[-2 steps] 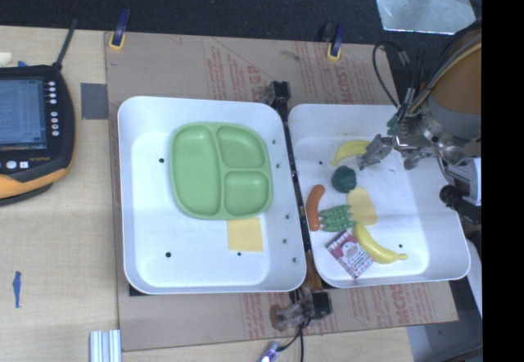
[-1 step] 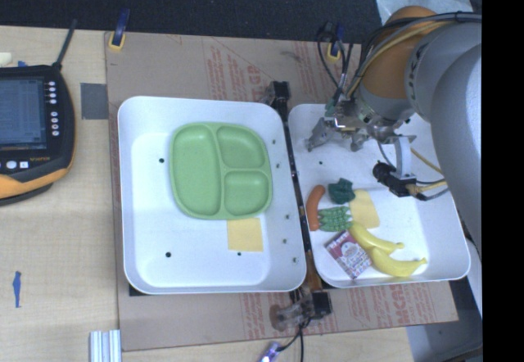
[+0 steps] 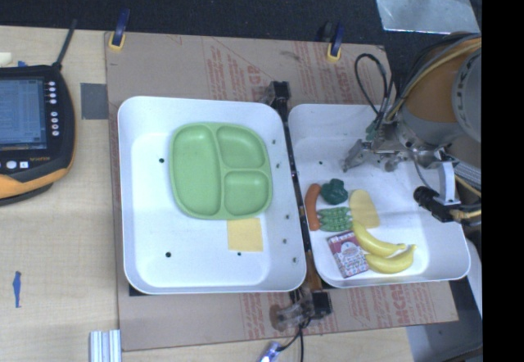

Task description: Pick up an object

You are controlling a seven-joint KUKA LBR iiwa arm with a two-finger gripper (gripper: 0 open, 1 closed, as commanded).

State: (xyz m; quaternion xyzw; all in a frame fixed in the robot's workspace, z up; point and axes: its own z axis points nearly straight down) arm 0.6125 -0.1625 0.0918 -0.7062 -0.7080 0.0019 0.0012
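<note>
The banana (image 3: 383,247) lies in the right bin (image 3: 426,270) near its front edge, its long axis running roughly left to right with a slight downward tilt toward the right, the curve bowing toward the front rim. Just left of it a small red printed packet (image 3: 347,255) lies flat, touching or nearly touching the banana. Behind these sit a pale yellow oval piece (image 3: 364,208), a green ridged piece (image 3: 334,219), a dark green lump (image 3: 333,190) and an orange-red carrot-like stick (image 3: 312,205), whose long axis runs front to back along the bin's left wall.

The arm's body is cut off at the right, and cables cross in front of the wrist. The claw (image 3: 372,154) hangs over the rear part of the right bin, well apart from the banana; its fingers look slightly spread and nothing is between them.

The left bin (image 3: 139,254) carries a green divided plate (image 3: 219,169) and a yellow square (image 3: 245,234). A teach pendant (image 3: 29,133) rests on the tabletop (image 3: 49,270).
</note>
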